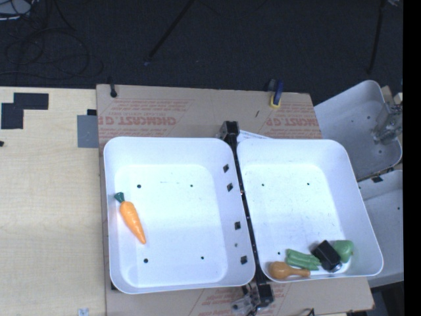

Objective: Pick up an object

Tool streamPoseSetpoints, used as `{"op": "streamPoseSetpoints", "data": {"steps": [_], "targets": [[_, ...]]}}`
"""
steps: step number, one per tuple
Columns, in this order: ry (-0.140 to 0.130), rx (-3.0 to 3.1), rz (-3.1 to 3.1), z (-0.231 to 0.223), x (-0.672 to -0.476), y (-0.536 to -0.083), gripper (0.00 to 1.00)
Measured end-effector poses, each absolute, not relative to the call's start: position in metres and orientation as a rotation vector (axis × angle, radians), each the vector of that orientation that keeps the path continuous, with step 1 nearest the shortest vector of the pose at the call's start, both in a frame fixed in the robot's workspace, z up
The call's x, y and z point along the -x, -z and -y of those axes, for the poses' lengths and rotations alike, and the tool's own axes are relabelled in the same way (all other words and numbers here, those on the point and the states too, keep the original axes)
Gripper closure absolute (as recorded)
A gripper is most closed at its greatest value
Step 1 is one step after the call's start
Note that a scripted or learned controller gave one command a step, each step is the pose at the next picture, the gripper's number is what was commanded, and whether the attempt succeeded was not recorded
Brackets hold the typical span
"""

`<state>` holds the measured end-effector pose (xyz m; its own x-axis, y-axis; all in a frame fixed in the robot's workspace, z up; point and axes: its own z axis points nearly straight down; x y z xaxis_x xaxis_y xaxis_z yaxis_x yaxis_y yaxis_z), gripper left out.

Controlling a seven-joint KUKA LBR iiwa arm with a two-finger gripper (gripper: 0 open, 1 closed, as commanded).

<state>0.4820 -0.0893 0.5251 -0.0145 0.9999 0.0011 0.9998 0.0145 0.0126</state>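
Gripper (388, 125) parked far right, grip state unclear; black block (327, 255) lies nearer than the carrot (133, 221), right bin's (289, 160) near corner.

Red print runs across the cardboard sheet (197, 114) under the bins, upside down from this camera. On the left it seems to read "CHEMCAST GP"; a second run to the right is too partial to read. More red print at the sheet's near edge is illegible.
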Motion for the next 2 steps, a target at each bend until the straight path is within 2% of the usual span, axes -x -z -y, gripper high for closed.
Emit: {"op": "streamPoseSetpoints", "data": {"steps": [1, 2], "targets": [[0.009, -2.228, -2.225, 0.101, -0.475, -0.449, 1.00], [0.010, -2.231, -2.221, 0.150, -0.477, -0.376, 1.00]]}}
